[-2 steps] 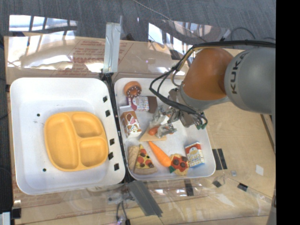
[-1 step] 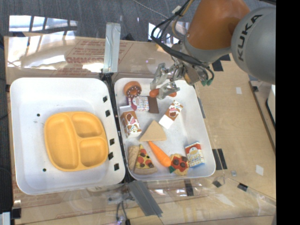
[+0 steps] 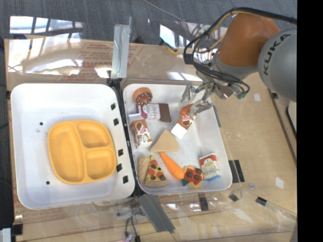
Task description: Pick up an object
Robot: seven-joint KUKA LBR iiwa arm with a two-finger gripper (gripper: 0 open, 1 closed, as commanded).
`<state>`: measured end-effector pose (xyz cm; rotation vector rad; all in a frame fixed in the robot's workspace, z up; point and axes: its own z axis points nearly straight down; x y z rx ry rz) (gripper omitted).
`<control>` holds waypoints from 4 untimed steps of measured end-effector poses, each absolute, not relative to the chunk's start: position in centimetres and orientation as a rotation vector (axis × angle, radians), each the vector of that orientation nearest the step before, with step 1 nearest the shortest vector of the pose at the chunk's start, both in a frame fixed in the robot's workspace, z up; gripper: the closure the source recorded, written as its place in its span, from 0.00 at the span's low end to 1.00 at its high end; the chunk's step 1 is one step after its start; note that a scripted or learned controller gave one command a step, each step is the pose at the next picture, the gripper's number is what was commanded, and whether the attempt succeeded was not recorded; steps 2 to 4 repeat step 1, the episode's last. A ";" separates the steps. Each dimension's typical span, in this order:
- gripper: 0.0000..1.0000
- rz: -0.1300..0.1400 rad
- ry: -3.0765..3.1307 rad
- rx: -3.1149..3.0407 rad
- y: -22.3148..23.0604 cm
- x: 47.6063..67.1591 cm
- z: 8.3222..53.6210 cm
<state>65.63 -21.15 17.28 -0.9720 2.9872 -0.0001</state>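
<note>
Gripper [image 3: 198, 101] placed over right bin [image 3: 222, 150], fingers closed around a small bottle [image 3: 184, 121], yellow tray [image 3: 81, 151] seen in left bin [image 3: 22, 135]

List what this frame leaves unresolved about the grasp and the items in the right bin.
- Gripper: finger state and any contact with the small bottle below it, too small and cluttered to read.
- Carton label: too small.
- Arm: cut off by the right edge.
- Pizza slice: lower edge meets the bin wall, unclear.
</note>
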 end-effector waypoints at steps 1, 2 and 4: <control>1.00 -0.005 3.076 -0.598 -18.2 65.9 24.7; 1.00 -0.005 3.076 -0.598 -18.2 65.9 24.7; 1.00 -0.005 3.076 -0.598 -18.2 65.9 24.7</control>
